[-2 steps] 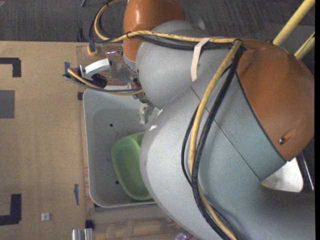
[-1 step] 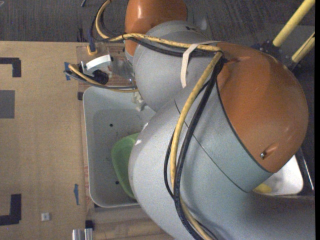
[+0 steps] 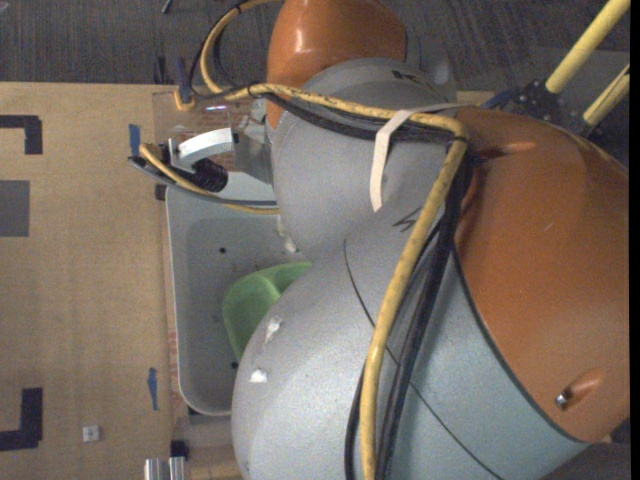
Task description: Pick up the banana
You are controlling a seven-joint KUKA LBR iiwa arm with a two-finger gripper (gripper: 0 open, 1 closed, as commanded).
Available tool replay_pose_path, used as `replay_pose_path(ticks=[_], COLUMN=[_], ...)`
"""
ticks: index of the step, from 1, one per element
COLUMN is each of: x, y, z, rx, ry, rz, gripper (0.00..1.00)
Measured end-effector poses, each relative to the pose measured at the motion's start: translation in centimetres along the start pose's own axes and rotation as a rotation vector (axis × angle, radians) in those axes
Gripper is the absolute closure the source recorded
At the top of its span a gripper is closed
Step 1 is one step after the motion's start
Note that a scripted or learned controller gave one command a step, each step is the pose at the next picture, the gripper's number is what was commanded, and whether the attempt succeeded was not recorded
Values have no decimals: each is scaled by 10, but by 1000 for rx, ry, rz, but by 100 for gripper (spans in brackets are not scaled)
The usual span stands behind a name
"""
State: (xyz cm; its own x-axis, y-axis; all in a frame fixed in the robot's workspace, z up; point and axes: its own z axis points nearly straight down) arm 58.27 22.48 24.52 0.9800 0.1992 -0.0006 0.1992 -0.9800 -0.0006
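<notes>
Frankly, the grey arm (image 3: 450,298) crowds over the white bin (image 3: 195,268), so I cannot tell where the banana lies or the gripper's state; I judge it light, soft-skinned, curved, best pinched gently across its middle
</notes>
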Motion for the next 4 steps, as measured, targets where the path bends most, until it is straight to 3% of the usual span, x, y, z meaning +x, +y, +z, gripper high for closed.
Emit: replay_pose_path(ticks=[1, 2, 3, 4], x=[38, 38, 25, -18], y=[6, 6, 5, -4], z=[125, 124, 155, 123], rx=[1, 0, -3, 1], ry=[-5, -2, 3, -1], rz=[-278, -277, -462, -481], gripper=[100, 0, 0, 0])
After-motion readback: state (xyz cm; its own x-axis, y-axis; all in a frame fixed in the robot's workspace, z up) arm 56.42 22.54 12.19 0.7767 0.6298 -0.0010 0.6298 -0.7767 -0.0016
